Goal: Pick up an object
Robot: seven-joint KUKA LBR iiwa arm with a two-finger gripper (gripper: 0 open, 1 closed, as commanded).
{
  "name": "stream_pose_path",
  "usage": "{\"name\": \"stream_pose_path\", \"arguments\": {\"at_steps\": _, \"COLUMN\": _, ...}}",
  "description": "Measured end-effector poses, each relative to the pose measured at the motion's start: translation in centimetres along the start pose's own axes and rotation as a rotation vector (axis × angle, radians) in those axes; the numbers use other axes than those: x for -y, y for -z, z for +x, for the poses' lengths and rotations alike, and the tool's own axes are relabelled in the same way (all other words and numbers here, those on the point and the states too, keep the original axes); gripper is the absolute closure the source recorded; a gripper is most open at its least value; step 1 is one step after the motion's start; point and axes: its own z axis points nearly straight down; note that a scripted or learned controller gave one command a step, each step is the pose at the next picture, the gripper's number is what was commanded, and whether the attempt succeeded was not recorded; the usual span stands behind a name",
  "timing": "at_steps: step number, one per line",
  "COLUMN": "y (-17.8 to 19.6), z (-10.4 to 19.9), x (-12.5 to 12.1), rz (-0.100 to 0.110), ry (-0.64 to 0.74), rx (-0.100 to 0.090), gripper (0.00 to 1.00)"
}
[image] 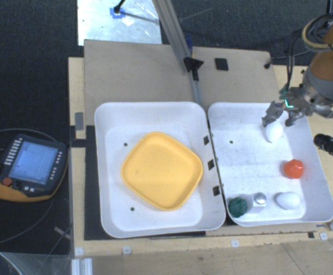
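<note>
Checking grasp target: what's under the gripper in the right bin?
A white egg-shaped object lies directly below the gripper, on the right bin floor. Its top edge is covered by the fingers.

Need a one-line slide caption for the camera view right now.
Gripper poised over a white egg-shaped object in the right bin; yellow plate in the left bin.

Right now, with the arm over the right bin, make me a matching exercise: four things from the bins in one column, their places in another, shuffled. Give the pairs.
Things:
1. yellow plate
2. orange ball
3. dark green object
4. white object under the gripper

Places:
A. near left corner of the right bin
B. far part of the right bin
C. middle of the left bin
D. right side of the right bin, midway down

Pairs: 1-C, 2-D, 3-A, 4-B
</note>
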Motion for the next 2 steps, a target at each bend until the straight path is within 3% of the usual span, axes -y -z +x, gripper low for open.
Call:
{"name": "stream_pose_path", "arguments": {"at_steps": 1, "y": 0.0, "z": 0.0, "x": 0.0, "rz": 0.000, "ry": 0.000, "rx": 0.000, "gripper": 0.00}}
{"name": "stream_pose_path", "arguments": {"at_steps": 2, "y": -5.3, "z": 1.0, "x": 0.2, "rz": 0.004, "ry": 0.001, "rx": -0.001, "gripper": 0.00}}
